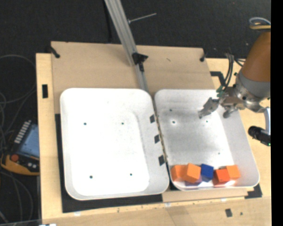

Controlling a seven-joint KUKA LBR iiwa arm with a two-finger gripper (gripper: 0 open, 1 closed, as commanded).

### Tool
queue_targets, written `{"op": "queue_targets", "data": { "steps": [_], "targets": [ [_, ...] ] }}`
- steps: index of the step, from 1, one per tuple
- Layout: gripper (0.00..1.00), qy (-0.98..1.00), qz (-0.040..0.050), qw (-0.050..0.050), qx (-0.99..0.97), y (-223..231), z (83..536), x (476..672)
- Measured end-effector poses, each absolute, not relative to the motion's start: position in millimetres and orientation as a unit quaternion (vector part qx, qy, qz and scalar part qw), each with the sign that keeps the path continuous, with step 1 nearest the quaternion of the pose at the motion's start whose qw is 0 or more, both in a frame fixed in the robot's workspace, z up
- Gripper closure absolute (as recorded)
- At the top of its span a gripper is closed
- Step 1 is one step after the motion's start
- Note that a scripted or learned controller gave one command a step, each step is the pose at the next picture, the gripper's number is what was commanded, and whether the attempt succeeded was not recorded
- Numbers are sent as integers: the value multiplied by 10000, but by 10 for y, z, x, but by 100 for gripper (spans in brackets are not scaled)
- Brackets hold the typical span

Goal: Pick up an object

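My gripper (216,108) above right bin (188,140), far end; finger state indeterminate. Approach step. Next: travel to blue block (207,171) among orange blocks (187,172), descend.

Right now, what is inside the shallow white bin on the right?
The right-hand white bin holds orange blocks and one blue block, lined up along its near wall. The gripper hovers over its far end. Anything tucked behind the blocks is hidden.
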State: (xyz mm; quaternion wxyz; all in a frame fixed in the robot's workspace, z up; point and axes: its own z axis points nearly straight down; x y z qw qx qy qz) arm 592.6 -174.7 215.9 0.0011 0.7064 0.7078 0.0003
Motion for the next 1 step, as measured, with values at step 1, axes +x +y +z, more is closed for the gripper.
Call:
{"op": "queue_targets", "data": {
  "steps": [1],
  "targets": [
    [0,7078,-12,-36,7064,-1099,1845,5067]
  ]
}}
